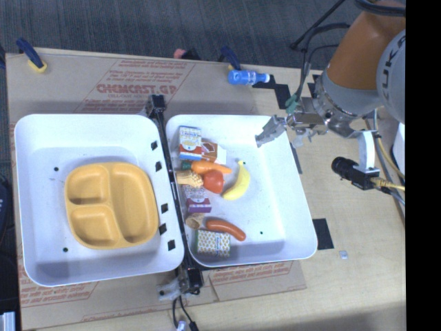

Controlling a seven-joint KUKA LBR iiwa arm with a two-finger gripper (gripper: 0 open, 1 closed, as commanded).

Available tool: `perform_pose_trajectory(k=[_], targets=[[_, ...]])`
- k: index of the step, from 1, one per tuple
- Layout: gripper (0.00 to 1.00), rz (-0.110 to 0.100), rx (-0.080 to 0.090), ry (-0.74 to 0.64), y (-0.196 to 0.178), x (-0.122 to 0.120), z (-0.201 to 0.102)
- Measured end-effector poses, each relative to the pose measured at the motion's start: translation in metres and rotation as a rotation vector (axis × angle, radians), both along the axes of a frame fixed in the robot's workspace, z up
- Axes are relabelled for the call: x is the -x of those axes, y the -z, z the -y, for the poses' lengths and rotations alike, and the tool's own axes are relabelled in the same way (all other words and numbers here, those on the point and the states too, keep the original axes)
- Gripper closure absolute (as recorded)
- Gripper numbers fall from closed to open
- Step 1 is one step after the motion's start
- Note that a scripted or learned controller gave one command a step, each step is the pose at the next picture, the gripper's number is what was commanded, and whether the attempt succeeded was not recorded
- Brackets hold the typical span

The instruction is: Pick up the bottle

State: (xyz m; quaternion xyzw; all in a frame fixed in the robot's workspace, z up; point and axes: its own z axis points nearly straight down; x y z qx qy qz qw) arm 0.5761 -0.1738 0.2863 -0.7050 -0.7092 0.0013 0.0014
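A small blue bottle (pixel 245 77) with a pale cap lies on its side on the cardboard behind the right bin (pixel 286 205), outside it. My gripper (pixel 271 132) hangs over that bin's back right corner, to the right of and nearer than the bottle, and apart from it. Nothing shows in the gripper. The grey arm with its orange band (pixel 362 36) reaches in from the right.
The right bin holds several toy foods along its left side: a carton (pixel 189 142), carrot (pixel 210 167), tomato (pixel 213 182), banana (pixel 238 182) and sausage (pixel 224 229). A yellow divided plate (pixel 110 204) lies in the left bin (pixel 34 143). Blue clamps (pixel 230 56) stand at the bench's back edge.
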Motion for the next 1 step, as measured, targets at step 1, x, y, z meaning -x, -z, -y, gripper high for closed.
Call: perform_pose_trajectory(k=[1], targets=[[1.0,-0.002,-0.001,-0.005,-0.0102,-0.0004,-0.0004]])
